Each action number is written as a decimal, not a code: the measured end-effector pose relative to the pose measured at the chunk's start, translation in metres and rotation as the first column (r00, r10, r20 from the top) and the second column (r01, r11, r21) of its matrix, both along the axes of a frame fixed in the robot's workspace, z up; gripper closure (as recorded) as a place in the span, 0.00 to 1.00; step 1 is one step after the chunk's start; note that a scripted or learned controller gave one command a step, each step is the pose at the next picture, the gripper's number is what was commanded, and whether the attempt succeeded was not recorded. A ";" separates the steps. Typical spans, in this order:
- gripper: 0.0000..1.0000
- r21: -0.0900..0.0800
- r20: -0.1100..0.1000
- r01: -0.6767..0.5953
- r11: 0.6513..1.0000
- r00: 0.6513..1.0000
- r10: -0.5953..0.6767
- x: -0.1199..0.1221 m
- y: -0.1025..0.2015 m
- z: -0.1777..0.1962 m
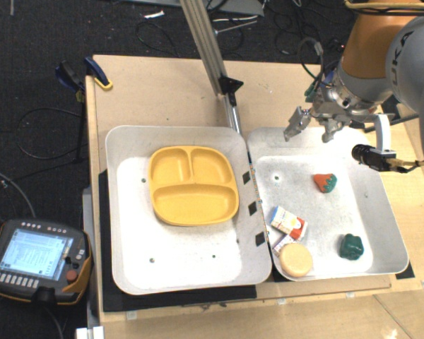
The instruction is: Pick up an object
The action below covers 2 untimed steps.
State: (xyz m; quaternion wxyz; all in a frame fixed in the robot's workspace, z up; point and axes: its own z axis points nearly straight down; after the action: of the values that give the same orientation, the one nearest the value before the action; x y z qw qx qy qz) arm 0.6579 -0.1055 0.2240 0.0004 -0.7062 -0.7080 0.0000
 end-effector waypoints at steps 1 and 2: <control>0.00 -0.001 0.000 -0.001 1.000 1.000 0.001 0.000 0.000 0.000; 0.00 -0.001 -0.004 -0.001 1.000 1.000 0.001 -0.001 0.003 -0.043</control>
State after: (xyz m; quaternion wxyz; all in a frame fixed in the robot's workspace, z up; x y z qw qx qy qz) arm 0.6572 -0.1022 0.1808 0.0013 -0.7059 -0.7083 0.0016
